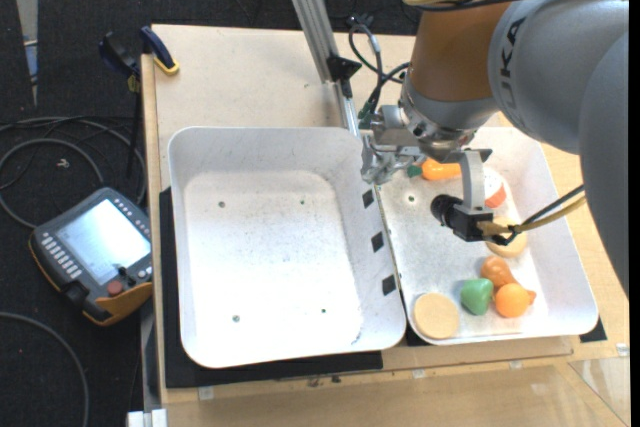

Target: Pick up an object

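**Pincer at the seam between the bins, loose pieces lying in the right bin**

From my remote seat, the grey arm (560, 45) takes up the 1-to-3 o'clock part of the view, its orange band bulging above the wrist. Under it is the pale wooden surface (240, 85), which carries the left bin (190, 155) and the right bin (420, 255) side by side.

The pincer (383, 155) hangs at the 12 o'clock end of the line where the two bins meet. I cannot tell whether it is spread or pressed together, and I see nothing gripped in it. A teach pendant (92, 255) lies off the surface at 9 o'clock, on the dark floor.

Everything there is to pick sits in the right bin:

- A tan round disc (436, 315) is at 6 o'clock by the near rim.
- A white-and-red piece (491, 187) lies towards 1 o'clock, partly under the wrist hardware.
- A green piece (476, 296) and an orange round piece (513, 300) sit just beside each other at 5 o'clock.
- An orange carrot-like piece (441, 171) is near 12 o'clock, close to the pincer but apart from it.
- An orange-brown piece (496, 269) sits just above the green and orange pair.
- A pale yellow piece (505, 247) is next up — half hidden.
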Robot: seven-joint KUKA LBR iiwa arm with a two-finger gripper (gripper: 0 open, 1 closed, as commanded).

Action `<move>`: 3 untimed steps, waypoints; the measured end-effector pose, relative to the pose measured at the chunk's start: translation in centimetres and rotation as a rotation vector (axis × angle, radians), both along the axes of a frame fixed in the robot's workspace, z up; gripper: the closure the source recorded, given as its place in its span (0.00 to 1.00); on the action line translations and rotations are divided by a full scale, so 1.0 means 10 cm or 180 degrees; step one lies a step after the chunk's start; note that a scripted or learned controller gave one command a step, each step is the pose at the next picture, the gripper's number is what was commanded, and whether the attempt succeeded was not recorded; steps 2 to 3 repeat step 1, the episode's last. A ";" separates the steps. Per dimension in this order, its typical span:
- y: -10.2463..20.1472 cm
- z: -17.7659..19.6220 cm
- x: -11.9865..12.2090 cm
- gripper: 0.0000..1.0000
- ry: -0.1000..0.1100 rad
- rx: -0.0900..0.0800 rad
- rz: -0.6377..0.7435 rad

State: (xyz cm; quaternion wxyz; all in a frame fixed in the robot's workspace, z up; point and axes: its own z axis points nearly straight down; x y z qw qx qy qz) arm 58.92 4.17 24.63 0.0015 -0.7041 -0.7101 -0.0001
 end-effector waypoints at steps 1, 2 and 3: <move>0.47 0.04 -0.29 1.00 0.0003 -0.0002 -0.0001; 0.47 0.04 -0.29 1.00 0.0003 -0.0002 -0.0001; 0.47 0.04 -0.29 1.00 0.0003 -0.0002 -0.0001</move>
